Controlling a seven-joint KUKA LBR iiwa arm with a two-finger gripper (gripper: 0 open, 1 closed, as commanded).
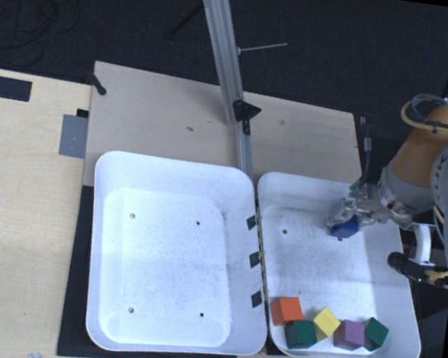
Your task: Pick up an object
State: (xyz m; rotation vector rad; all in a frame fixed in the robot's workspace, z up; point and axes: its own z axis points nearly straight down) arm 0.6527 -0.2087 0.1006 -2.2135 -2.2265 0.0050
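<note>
My gripper (350, 219) hangs over the right bin (404, 313), pinching a blue block (343, 228) near its back wall, well apart from five blocks (327, 326) along its front edge.

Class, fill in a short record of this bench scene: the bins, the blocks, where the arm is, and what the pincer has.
left bin: white, shallow
right bin: white, holds the blocks
near-edge blocks: orange, dark green, yellow, purple, green
arm: grey, orange band, over the right bin's far side
pincer: a blue block between its fingers
</note>
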